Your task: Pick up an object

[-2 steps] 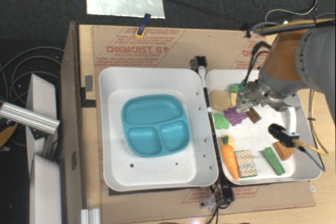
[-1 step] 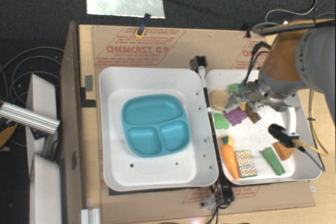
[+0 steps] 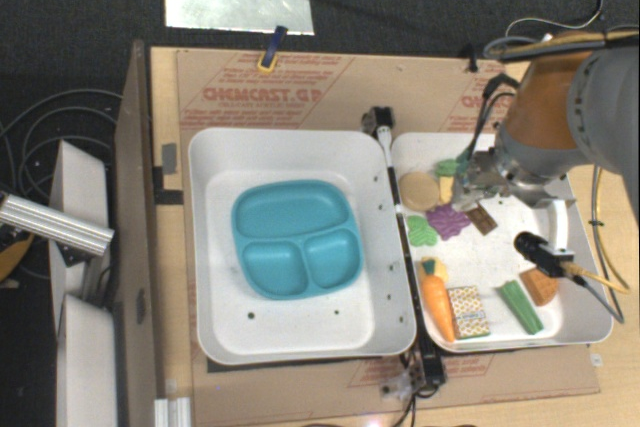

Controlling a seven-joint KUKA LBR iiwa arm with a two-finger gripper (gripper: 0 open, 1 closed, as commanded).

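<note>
Over the right white bin (image 3: 590,320) I hold the tool (image 3: 470,187), grip state unreadable, above the purple grape cluster (image 3: 447,220); next, descend and close.

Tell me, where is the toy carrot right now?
The carrot lies in the right bin, near its front left corner, right beside a small patterned block and below the purple grapes.
</note>
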